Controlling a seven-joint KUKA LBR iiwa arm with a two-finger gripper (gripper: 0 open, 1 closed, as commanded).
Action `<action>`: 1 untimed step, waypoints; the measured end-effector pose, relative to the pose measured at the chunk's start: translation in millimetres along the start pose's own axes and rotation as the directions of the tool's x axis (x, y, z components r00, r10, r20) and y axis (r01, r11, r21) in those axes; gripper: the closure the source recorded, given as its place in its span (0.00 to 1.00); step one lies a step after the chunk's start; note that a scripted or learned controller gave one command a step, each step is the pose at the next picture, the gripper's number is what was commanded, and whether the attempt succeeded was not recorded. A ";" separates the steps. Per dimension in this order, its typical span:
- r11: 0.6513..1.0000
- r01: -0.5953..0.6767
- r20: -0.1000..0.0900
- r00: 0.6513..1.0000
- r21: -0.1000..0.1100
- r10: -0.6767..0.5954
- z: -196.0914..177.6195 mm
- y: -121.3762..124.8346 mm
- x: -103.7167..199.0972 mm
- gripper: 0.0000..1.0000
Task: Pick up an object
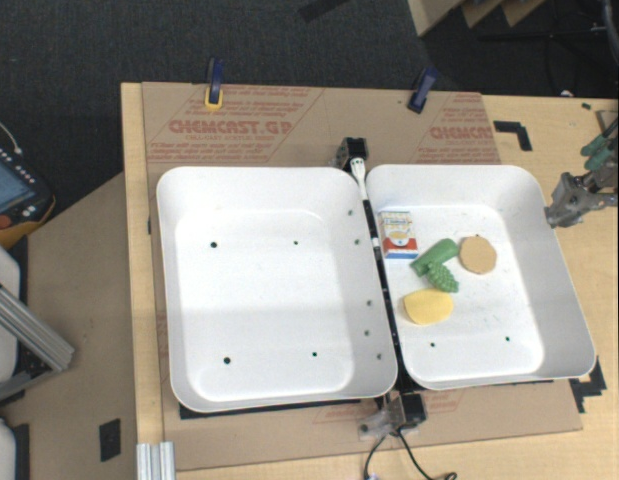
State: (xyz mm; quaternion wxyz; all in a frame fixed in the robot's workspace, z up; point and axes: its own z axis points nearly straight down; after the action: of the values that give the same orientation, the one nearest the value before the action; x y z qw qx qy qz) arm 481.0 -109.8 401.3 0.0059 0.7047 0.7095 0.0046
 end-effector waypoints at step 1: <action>1.000 -0.006 -0.005 1.000 0.027 0.006 131.2 -4.7 20.0 1.00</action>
State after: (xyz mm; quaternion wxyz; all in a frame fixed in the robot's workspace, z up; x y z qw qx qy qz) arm 478.1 -90.2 270.1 -0.0054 0.7068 0.7074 -0.0034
